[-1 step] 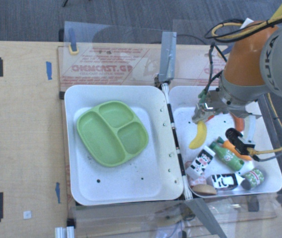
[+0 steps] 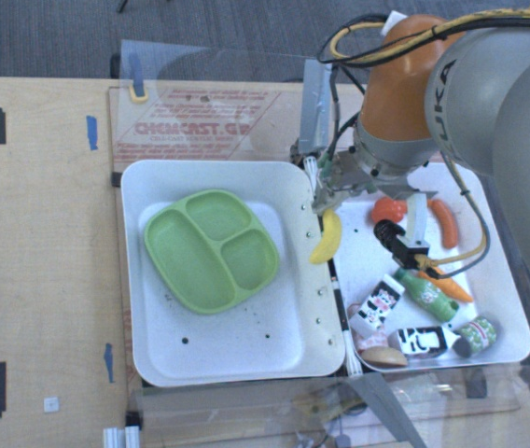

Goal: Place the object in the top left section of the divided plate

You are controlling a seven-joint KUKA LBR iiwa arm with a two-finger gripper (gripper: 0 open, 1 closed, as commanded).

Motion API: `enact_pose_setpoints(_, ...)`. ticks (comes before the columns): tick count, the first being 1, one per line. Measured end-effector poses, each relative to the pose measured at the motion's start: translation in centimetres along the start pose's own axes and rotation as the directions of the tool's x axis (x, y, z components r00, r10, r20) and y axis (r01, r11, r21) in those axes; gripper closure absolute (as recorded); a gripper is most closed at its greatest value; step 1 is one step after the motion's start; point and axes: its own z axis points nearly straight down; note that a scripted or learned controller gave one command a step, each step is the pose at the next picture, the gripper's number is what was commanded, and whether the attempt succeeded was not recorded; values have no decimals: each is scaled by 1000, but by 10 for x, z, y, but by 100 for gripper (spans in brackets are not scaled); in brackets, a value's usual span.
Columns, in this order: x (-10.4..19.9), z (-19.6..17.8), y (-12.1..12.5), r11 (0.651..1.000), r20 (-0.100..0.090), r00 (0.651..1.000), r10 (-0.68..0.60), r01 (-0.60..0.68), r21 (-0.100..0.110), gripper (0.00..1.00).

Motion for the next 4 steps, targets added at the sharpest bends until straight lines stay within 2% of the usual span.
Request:
enact_pose_setpoints(1, -15, -167, -12, 998, 1, 998, 56, -56, 1, 100)
enact_pose_setpoints(2, -7, -104, 17, 992, -1, 992, -123, 123, 4, 100)
enact_pose_setpoints(3, 37, -74, 57, 959, 1, 959, -284, 284, -2, 100)
enact_pose_setpoints(4, 85, -57, 66, 945, -2, 945, -328, 328, 1, 100)
